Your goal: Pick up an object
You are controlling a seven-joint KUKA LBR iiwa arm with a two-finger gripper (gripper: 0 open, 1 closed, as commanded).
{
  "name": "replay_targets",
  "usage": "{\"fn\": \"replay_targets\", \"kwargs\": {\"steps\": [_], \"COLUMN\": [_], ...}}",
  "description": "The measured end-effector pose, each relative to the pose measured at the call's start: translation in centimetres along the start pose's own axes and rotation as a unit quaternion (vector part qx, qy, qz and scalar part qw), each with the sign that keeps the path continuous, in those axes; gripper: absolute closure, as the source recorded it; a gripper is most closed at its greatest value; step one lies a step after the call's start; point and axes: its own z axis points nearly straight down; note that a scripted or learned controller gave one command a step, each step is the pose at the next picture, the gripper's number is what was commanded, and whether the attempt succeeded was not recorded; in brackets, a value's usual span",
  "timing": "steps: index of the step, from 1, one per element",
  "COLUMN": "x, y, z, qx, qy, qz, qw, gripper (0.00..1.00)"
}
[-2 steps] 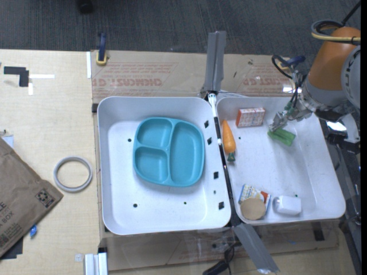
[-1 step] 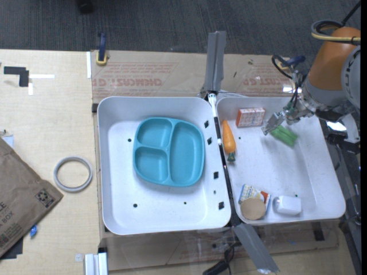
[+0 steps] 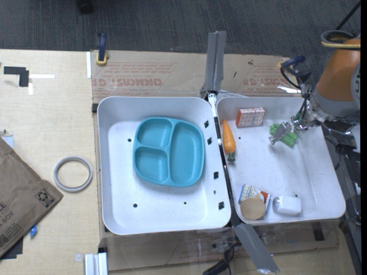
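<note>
Nearest the camera, in the right bin (image 3: 321,211), a small white block (image 3: 288,205) lies beside a round tan-lidded container (image 3: 253,207). In the left bin (image 3: 109,171) sits a teal divided plate (image 3: 170,151). An orange carrot (image 3: 229,139) lies along the right bin's left wall, and a red-and-white box (image 3: 250,117) rests near the far wall. The green object (image 3: 284,134), pale green and irregular, lies right of the box. The gripper (image 3: 298,123) touches its right end; whether it is open or closed around it cannot be told. The arm (image 3: 338,76) is cut off at the right edge.
</note>
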Motion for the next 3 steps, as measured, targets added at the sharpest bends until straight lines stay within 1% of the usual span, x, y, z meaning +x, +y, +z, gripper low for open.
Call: {"fn": "replay_targets", "kwargs": {"steps": [1, 2, 3], "x": [-0.1, -0.3, 3.9], "y": [0.1, -2.4, 5.0], "z": [-1.0, -6.8, -11.2], "qx": [-0.002, -0.001, -0.001], "qy": [-0.001, -0.001, 0.0], "qz": [0.001, 0.021, 0.03], "qw": [1.0, 0.9998, 0.9995], "gripper": [1.0, 1.0, 1.0]}}
